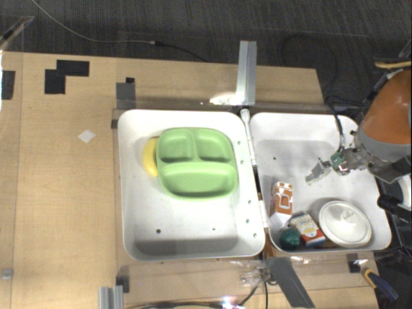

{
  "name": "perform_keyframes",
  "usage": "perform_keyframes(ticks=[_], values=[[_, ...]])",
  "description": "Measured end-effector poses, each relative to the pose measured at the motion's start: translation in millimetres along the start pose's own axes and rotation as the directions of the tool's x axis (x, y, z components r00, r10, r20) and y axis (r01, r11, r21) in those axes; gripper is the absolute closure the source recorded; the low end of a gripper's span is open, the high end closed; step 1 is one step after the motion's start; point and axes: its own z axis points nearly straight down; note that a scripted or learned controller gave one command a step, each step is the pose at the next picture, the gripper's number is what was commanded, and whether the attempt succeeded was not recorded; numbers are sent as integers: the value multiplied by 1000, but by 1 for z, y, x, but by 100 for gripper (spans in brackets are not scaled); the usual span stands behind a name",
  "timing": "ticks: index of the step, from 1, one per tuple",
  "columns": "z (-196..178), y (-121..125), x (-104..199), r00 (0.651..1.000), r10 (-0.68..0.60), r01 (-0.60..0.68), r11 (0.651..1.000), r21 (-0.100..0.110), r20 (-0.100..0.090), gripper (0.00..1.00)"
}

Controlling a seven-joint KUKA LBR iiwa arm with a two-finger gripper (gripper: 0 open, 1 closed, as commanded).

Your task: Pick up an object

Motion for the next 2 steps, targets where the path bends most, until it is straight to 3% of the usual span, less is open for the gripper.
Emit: perform_keyframes(ticks=[1,2], values=[[28,-20,57,999,-48,48,999,-3,1,0],[-94,-39,62,991,131,-131,991,-3,0,0]])
